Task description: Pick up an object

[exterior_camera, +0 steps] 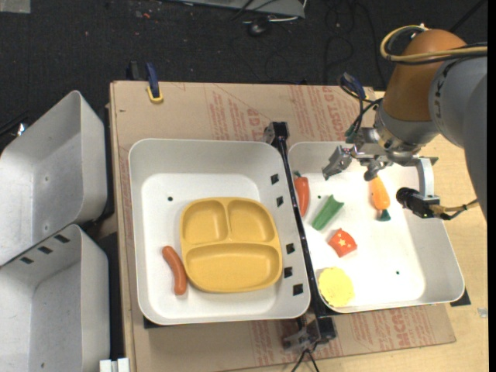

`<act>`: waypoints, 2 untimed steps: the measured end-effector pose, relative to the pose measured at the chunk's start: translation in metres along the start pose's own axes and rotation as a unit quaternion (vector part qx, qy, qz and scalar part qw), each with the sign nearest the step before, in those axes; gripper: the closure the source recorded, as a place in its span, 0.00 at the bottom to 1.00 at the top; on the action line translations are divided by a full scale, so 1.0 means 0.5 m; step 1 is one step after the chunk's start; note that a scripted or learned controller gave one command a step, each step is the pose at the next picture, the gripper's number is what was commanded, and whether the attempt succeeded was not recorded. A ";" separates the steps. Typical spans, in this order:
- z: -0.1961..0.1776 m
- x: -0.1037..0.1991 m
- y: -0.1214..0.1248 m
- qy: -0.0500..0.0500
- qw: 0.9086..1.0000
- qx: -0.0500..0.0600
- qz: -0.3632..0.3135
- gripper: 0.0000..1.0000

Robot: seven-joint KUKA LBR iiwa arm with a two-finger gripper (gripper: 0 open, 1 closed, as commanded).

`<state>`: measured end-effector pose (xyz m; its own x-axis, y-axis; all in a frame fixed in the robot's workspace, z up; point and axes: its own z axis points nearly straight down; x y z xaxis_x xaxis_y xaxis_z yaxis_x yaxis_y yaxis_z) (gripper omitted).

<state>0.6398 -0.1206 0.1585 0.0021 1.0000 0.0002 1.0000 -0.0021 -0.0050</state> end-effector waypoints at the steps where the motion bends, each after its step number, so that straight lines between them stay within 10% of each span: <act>1: 0.119 -0.012 0.010 0.000 1.000 0.000 0.000 0.00; 2: 0.091 -0.011 0.013 -0.001 1.000 -0.004 0.000 1.00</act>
<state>0.6461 -0.1264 0.1132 0.0016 1.0000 -0.0010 1.0000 -0.0016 0.0025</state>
